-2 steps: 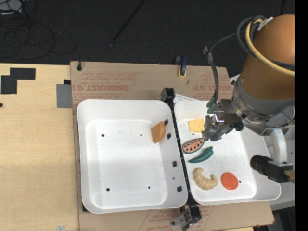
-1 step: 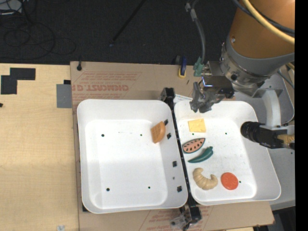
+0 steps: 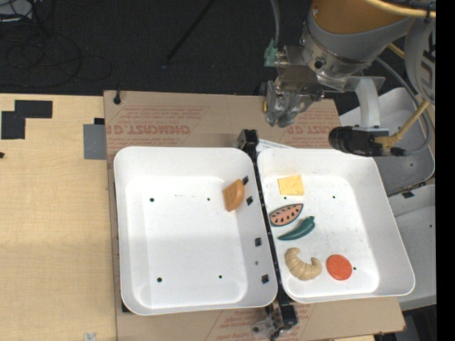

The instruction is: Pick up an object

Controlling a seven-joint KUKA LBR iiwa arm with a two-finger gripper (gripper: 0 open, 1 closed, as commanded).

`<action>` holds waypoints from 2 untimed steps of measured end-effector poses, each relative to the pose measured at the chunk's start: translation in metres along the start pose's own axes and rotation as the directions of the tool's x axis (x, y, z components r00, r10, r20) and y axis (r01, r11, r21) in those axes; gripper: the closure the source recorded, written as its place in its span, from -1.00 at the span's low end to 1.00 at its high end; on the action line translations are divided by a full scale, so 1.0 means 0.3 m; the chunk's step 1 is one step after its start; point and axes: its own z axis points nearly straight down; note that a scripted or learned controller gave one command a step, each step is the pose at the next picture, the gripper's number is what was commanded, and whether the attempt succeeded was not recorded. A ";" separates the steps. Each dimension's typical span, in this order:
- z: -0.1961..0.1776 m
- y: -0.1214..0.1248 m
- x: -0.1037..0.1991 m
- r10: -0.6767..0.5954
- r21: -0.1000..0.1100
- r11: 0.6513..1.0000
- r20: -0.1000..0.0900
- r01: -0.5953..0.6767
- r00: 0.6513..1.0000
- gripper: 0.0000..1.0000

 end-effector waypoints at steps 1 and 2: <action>-0.282 -0.015 0.208 -0.002 0.002 1.000 -0.001 0.002 1.000 1.00; 0.188 -0.048 0.431 -0.003 0.010 1.000 0.001 0.003 1.000 1.00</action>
